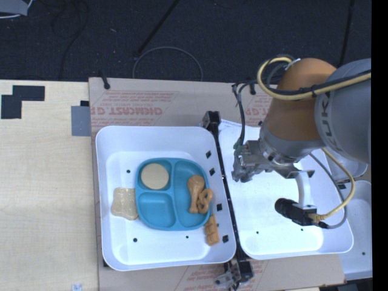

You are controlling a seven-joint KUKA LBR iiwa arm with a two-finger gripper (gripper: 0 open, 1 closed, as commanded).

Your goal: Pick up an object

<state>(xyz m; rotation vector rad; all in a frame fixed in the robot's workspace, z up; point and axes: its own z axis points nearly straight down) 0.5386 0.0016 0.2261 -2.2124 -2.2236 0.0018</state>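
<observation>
The pincer [244,168] hangs over the left part of the right bin [339,238], near the divider; whether it is wide or narrow I cannot tell. In the left bin [115,141] a blue tray [159,212] holds a round tan disc [154,176] and a brown pretzel-like piece [199,194]. A pale flat piece [124,203] touches its left edge, and a small brown piece [211,230] lies at its lower right.

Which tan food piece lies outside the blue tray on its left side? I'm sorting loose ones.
The pale flat piece on the bin floor, touching the blue tray at its left edge. The round piece sits inside a tray compartment.
</observation>
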